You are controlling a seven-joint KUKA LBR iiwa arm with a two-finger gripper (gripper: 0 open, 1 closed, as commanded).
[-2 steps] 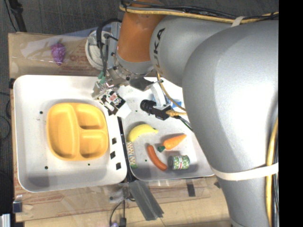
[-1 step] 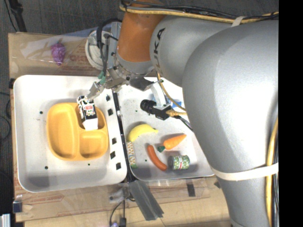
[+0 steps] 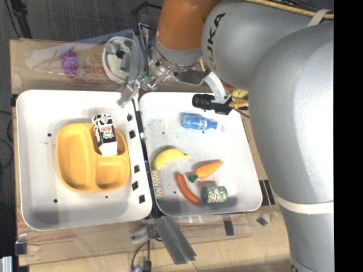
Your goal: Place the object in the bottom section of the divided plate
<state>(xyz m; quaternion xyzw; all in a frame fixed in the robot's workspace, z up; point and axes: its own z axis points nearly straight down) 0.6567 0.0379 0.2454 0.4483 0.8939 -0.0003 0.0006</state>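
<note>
Brown bench top [image 3: 51,55], partly covered by a clear glossy sheet, carries two shallow white bins of smooth plastic with rounded corners, set side by side and touching along a seam marked with small black tabs. Left bin [image 3: 34,197] holds a yellow divided plate [image 3: 76,166], glossy and rounded, with one large section on its left and two smaller sections on its right, one far and one near. A small carton [image 3: 105,134], white with black print and boxy in shape, stands in the far right section, leaning on the ridge between sections; the near right section shows bare yellow. Right bin [image 3: 241,169] holds a blue bottle [image 3: 198,122] lying on its side, a curved yellow banana [image 3: 168,158], an orange carrot [image 3: 207,169] with a green stub, a red sausage [image 3: 188,188], a green can [image 3: 215,195] on its side, and a narrow patterned packet [image 3: 157,185] along the left wall. Beyond the bins lie a purple grape cluster [image 3: 70,62] and a round white coil [image 3: 118,54]. Grey arm [image 3: 283,95] with its orange band [image 3: 181,16] fills the right side; the gripper [image 3: 131,90] hangs over the far end of the seam, and whether its claw is released or clenched cannot be told.
</note>
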